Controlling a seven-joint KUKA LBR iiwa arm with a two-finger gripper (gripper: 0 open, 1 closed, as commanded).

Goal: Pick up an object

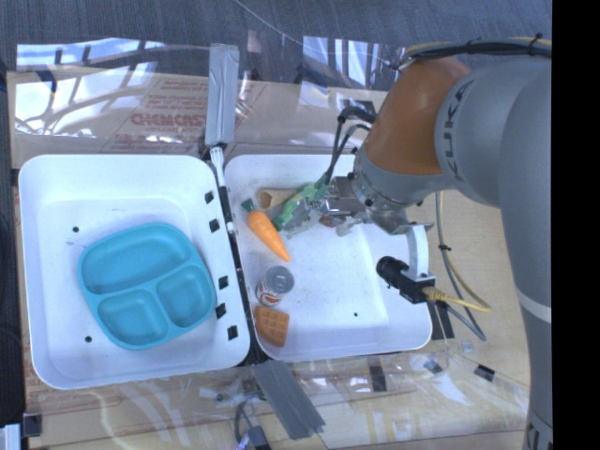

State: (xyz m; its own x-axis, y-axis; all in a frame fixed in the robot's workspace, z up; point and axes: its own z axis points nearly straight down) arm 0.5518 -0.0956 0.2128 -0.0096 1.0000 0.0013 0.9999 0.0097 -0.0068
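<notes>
The grey arm with the orange band reaches in from the right of the frame and hangs over the upper part of the right-hand shallow white bin (403, 331); the claw (323, 206) sits low near that bin's upper middle, right at a small green-and-white crumpled item (298, 202); that looks the likeliest target, and it lies just to the left of the claw tip, touching it or nearly so; whether anything is actually between the tips I cannot tell, and how wide the claw stands I cannot tell either, the wrist hides it.

Just below and left of that item lies the orange plastic carrot (268, 234), long axis running from upper left to lower right, green top toward the upper left; a small tan cylinder (265, 198) lies just beside the carrot's top; further down the frame stands a small tin can (275, 284), and below it, just beside it, a tan waffle-patterned square piece (272, 325) near the bin's lower left corner.

So the relation that matters: the green item is left of the claw and close; the carrot is the next nearest, down and left, near but apart.

The left-hand white bin (47, 204) holds a light blue divided plastic plate (145, 284), well apart from the claw.
</notes>
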